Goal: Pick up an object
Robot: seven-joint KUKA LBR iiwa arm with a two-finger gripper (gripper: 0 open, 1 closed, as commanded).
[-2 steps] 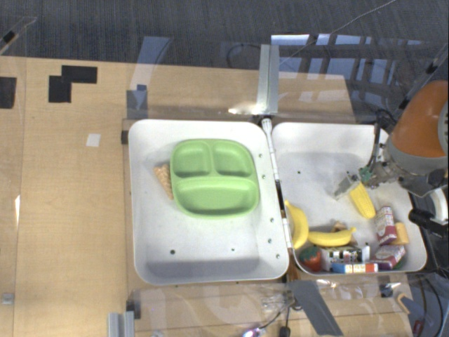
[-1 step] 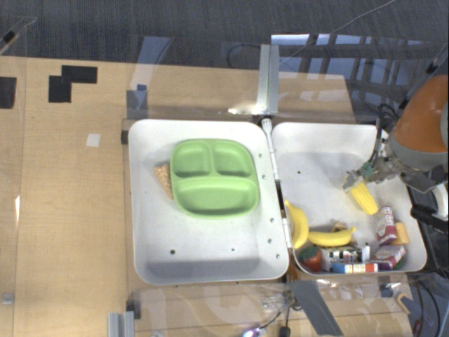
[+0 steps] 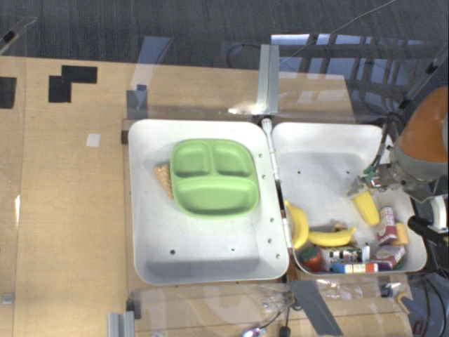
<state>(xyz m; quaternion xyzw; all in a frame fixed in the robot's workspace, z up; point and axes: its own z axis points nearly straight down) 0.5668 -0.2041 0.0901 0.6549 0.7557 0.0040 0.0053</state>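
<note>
While the arm (image 3: pixel 424 142) reaches in from the right edge, grey with its orange band showing, its hand (image 3: pixel 370 180) sits low over the right bin (image 3: pixel 319 149), near that bin's right wall. Whether the hand is open or closed cannot be told, since it is small and partly hidden by the wrist. Nothing can be seen between its tips. Just below the hand lies a yellow corn cob (image 3: pixel 367 207), close to it, though touching or apart cannot be told.

Most of the right bin's things are crowded along its near edge. A banana (image 3: pixel 298 225) curves along the left wall, and a second banana (image 3: pixel 331 238) lies beside it across the floor, its end near the first. Below them sit a red tomato-like piece (image 3: pixel 313 260) and a few small packets and a flat marker-like item (image 3: pixel 356 267), too small to name. At the right side a red-and-white bottle (image 3: pixel 386 227) lies tilted next to the corn cob.

Over in the left bin (image 3: pixel 151 209), a green divided plate (image 3: pixel 213 176) rests with three compartments, lying on the upper middle of the floor. A tan waffle-like piece (image 3: pixel 163 180) pokes out from under the plate's left edge. Both bins stand side by side on the wooden worktop (image 3: pixel 63 209).
</note>
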